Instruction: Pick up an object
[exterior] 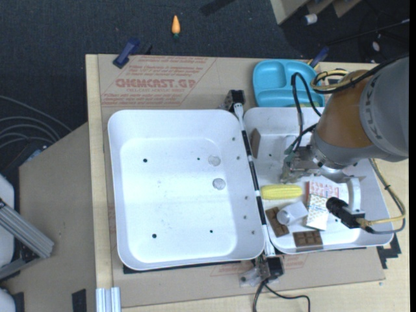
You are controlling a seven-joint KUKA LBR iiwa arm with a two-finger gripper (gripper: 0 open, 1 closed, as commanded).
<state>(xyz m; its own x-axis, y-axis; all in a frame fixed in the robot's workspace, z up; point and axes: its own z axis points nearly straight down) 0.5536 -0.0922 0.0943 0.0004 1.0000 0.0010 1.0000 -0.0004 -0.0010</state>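
Gripper down in the right bin, nothing seen lifted yet.

The gripper (300,163) sits low inside the right bin (276,119), tucked under the arm's orange band (344,119) and grey wrist, and from this slant I cannot tell how wide it stands or whether anything is caught in it (the metal parts blur together there). Just below it lies a yellow corn cob (281,192), with a red-and-white packet (322,190) beside that, a white patterned card (317,212), and brown blocks (307,240) toward the near edge; another brown block (254,143) rests by the bin's left wall. All of these appear to lie on the bin floor, so I judge the pick not yet done: the grasp and the lift remain. The left bin (175,125) shares the tabletop (162,80), with a blue tray (279,83) behind.
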